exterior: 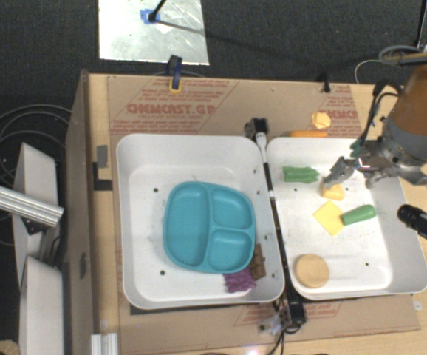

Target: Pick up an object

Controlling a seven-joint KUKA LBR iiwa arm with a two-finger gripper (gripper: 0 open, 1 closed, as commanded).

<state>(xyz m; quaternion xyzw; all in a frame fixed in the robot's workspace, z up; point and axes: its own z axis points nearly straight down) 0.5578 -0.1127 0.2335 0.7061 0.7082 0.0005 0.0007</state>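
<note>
While nothing is lifted yet, the gripper (340, 176) hovers open just above a small yellow block (333, 191), grasp pending.

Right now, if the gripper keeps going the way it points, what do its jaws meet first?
Most likely the small yellow block. The gripper points down and left, with that block just under its tip in the right bin. The green piece lies further left. Height above the block is unclear.
</note>
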